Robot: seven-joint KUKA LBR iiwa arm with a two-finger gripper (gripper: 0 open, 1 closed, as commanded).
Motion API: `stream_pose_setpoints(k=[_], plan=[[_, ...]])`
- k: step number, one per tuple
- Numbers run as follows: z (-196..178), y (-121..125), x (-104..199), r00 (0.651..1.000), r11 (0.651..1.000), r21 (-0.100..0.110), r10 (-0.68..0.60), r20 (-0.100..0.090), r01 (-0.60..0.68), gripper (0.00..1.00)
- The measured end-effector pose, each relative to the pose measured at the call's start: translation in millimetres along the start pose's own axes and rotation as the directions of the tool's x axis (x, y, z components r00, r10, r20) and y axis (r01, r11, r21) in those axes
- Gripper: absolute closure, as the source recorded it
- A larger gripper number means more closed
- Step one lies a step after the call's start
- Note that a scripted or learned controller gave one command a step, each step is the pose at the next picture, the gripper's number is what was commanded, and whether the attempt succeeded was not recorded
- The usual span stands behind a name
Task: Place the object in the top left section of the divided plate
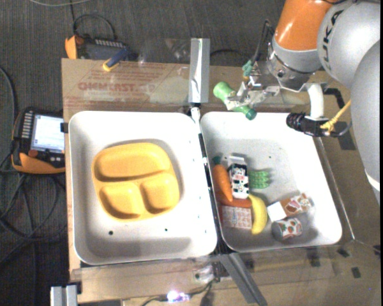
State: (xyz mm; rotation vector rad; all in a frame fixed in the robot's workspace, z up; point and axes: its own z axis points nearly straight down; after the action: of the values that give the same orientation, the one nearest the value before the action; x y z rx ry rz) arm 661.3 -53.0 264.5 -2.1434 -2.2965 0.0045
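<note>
Green cylindrical object [233, 99], pale-capped, tilted

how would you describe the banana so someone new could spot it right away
Start at the right white bin, the one without the yellow divided plate. Look at the cluster of items in its lower half. The banana is the short curved yellow piece, right of the orange carrot and left of the small cartons; it is the only yellow thing in that bin.

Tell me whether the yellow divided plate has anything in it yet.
Empty. All three sections of the yellow divided plate in the left bin show only bare yellow surface; the toys lie in the right bin.
</note>
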Motion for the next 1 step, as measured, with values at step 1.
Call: stream_pose_setpoints(k=[1], plan=[[56.4, -83.5, 42.5, 0.998, 0.998, 0.002, -0.057, -0.002, 0.057, 1.0]])
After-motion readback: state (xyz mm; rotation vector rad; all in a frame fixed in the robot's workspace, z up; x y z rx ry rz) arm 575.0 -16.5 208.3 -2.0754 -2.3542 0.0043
